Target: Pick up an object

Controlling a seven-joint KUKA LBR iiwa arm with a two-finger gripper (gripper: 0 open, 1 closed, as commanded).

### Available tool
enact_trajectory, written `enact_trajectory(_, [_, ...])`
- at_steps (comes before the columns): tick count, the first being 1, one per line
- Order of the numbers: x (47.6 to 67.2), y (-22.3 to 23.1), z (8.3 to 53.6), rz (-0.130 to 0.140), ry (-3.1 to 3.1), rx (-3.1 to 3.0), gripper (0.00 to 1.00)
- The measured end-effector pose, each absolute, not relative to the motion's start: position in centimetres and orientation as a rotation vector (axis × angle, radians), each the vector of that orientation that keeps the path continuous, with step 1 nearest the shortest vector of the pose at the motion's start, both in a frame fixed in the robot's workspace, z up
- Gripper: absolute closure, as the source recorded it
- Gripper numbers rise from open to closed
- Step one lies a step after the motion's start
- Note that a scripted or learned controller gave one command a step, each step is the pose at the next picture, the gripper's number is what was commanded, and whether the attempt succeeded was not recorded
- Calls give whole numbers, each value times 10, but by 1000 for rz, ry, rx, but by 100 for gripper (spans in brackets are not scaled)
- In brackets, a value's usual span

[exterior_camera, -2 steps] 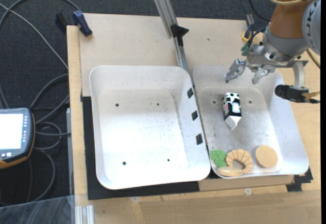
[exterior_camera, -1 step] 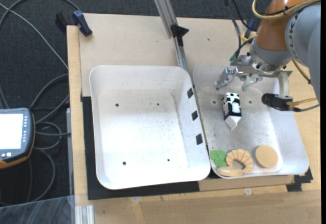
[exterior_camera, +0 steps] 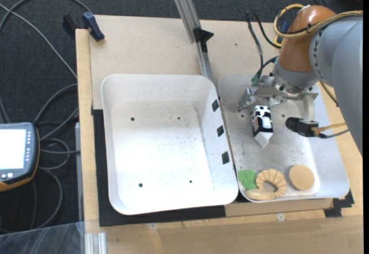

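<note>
Black-and-white, the small carton (exterior_camera: 263,124) lay in the right bin (exterior_camera: 334,172), directly under the gripper (exterior_camera: 262,109). Whether it was clamped, I could not tell. An off-centre grip might let it tip or slip free.

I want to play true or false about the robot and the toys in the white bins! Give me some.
1. The black-and-white spotted carton lies in the right white bin. True.
2. The green leafy toy sits in the left white bin. False: it is in the right bin, at its near edge.
3. The round tan cookie is beside the tan pretzel-shaped toy. True.
4. The gripper is above the cookie. False: it is over the spotted carton.
5. The blue clamp is inside a bin. False: it is on the bench corner.
</note>
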State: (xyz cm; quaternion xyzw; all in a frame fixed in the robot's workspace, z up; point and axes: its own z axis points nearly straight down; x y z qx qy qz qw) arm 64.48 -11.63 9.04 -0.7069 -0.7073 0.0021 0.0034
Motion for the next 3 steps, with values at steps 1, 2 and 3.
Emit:
enact_trajectory(1, [648,-116,106,-3,-2222,-2221,100])
enact_trajectory(2, [653,-125,159,-7,-2226,-2226,100])
enact_trajectory(3, [653,-123,224,-9,-2229,-2225,100])
